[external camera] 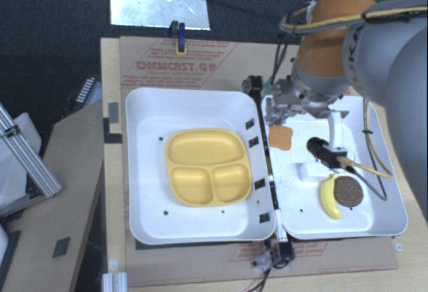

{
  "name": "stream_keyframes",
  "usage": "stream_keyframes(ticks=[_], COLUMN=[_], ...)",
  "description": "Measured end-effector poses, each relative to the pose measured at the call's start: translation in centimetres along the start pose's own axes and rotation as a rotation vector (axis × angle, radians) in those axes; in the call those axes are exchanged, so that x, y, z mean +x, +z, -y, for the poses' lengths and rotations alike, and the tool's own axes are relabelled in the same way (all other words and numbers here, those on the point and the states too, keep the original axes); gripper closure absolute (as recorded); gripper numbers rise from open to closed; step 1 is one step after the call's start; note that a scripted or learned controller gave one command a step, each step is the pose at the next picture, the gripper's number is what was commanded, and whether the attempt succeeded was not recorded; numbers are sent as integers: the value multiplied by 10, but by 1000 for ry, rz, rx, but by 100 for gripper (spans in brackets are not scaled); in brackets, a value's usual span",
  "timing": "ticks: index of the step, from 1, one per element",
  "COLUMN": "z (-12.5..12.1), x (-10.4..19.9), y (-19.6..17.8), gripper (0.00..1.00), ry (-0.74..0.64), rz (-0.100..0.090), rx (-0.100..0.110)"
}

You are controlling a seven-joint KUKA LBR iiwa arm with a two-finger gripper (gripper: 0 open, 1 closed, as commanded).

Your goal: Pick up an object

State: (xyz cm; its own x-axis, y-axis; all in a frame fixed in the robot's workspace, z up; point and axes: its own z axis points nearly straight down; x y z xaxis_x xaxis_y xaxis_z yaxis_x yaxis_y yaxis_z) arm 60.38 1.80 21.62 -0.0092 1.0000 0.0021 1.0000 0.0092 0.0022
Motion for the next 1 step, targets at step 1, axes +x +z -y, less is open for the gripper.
stream_keyframes(ticks=[1], z=[-4], x=[57], y=[-11], gripper=[100], ry=[-1], rz=[-1], rx=[0])
